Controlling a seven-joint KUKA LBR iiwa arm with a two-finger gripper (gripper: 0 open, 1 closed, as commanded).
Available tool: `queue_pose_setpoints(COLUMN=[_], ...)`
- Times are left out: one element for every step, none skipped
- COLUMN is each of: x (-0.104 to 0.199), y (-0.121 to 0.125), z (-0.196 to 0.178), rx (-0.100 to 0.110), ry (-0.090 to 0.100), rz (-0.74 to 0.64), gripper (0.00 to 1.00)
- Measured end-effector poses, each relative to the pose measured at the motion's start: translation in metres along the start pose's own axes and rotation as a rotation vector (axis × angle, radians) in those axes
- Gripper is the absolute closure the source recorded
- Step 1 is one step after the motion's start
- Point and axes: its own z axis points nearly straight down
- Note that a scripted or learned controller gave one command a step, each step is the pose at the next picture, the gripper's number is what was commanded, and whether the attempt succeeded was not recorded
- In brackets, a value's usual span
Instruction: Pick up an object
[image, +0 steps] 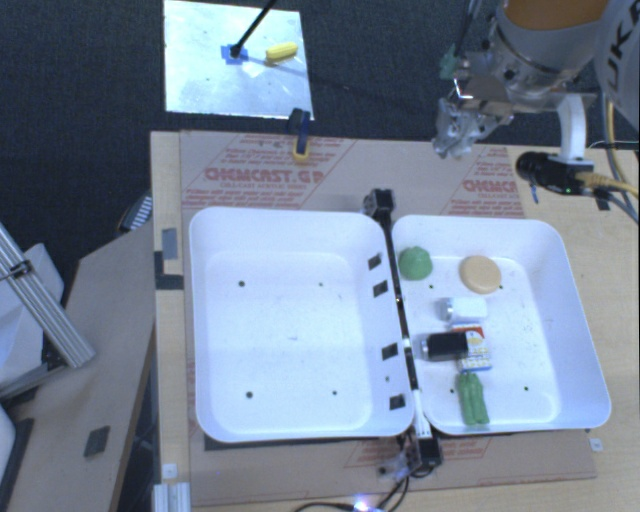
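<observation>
Right bin (570, 300) as landmark. Nearest in it: green stick (473, 398), then black block (447, 346), white piece (465, 309), green lump (415, 263), tan disc (480, 273). No target picked yet; next I must descend over one. My gripper (455, 135) hangs beyond the bin's far rim, above the counter (330, 170); grasp state unreadable.

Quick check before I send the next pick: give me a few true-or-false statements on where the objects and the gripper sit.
1. The green ball lies in the right bin. True.
2. The tan disc lies in the left bin. False: it is in the right bin.
3. The gripper hangs above the bench beyond the bins. True.
4. The gripper holds the black object. False: that lies in the right bin.
</observation>
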Motion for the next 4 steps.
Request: queue_pose_setpoints(x=[0.065,0.130,0.179,0.211], y=[0.020,0.019,0.019,0.021], z=[-0.022,-0.038,-0.007,-0.044], rx=[0.000,0.001,0.007,0.000], ry=[0.001,0.001,0.000,0.001], rz=[0.000,0.000,0.002,0.004], gripper=[1.00,1.00,1.00,1.00])
